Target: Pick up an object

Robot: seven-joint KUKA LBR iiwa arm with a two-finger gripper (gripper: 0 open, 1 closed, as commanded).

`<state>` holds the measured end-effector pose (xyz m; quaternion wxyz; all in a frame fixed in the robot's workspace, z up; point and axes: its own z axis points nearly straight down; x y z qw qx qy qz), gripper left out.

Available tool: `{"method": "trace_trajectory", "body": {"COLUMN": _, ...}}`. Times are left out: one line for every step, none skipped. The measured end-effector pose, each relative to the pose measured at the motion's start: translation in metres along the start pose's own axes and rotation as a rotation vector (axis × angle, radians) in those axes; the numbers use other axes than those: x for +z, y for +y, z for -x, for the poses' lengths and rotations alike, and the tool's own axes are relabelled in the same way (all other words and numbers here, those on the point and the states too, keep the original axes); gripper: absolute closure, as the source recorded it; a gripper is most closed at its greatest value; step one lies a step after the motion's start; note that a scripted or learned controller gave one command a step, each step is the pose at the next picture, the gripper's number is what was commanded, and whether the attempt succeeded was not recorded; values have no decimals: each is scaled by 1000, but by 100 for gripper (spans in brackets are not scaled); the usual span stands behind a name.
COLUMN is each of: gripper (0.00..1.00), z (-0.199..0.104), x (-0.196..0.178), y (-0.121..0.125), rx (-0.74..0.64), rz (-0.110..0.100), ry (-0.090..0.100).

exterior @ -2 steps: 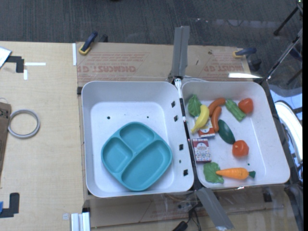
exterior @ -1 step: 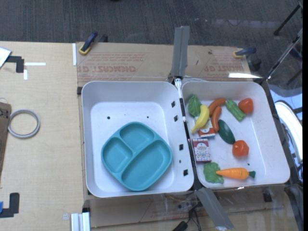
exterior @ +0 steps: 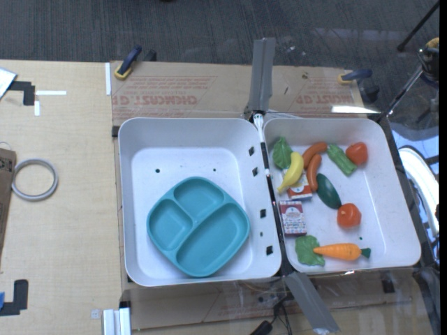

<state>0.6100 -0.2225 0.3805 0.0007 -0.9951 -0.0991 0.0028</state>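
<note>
right bin (exterior: 391,208) centre open, toys (exterior: 318,187) crowding left

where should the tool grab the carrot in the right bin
Probably across the orange body of the carrot, near its middle, coming straight down from above. It lies flat and lengthwise along the bin's near wall, so the fingers should close across its narrow width, clear of the broccoli beside it.

Dark grey carpet floor (exterior: 209,19) across top, ribbed texture. Light wooden surface (exterior: 63,257) at left, cardboard sheet (exterior: 188,89) with red print laid over its middle. Roll of tape (exterior: 32,179) lying flat on wood near left edge. Black brackets (exterior: 25,92) and white tape strip (exterior: 50,93) at upper left. Blue-yellow clamp (exterior: 128,61) at cardboard's top left corner, second clamp (exterior: 355,76) at top right. Grey upright post (exterior: 262,75) at centre back. Light even, soft, faint glare at right.
</note>
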Motion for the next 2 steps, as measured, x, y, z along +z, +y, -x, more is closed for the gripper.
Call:
{"method": "trace_trajectory", "body": {"gripper": 100, "z": -39, "x": -60, "y": 6, "rx": -6, "rz": 0, "ry": 2}}
{"method": "trace_trajectory", "body": {"gripper": 100, "z": -40, "x": -67, "y": 6, "rx": -11, "rz": -2, "ry": -1}}
